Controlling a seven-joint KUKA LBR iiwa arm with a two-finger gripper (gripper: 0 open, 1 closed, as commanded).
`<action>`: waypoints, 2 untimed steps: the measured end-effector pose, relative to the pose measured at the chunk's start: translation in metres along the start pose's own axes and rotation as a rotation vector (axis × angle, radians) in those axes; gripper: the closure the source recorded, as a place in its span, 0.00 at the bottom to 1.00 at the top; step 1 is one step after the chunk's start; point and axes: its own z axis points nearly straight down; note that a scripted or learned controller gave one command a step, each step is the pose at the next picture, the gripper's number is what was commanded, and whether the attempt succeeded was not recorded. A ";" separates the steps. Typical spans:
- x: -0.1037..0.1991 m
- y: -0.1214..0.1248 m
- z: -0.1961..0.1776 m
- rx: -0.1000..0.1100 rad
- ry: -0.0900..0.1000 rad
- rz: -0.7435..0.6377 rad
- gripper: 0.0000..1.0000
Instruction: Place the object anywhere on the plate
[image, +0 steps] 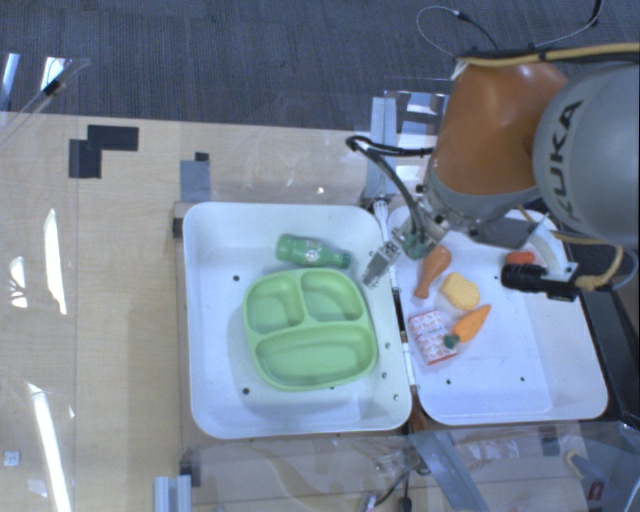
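Beside the green plate (310, 328) lies a bottle (312, 252); the tool (380, 264) hangs slightly open, empty.

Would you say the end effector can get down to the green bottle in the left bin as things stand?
Probably yes. The green bottle lies on its side in the left bin, just above the green plate, with nothing on top of it. The end effector hangs close to its right, near the bins' shared edge.

you see a pale wooden bench top (90, 330) spreading left of the gripper, black square tape marks (100, 148) at its far-left, dark grey ribbed floor (220, 60) beyond.
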 end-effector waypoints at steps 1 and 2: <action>-0.001 0.002 -0.012 -0.008 -0.005 0.000 1.00; -0.001 0.002 -0.012 -0.008 -0.005 0.000 0.00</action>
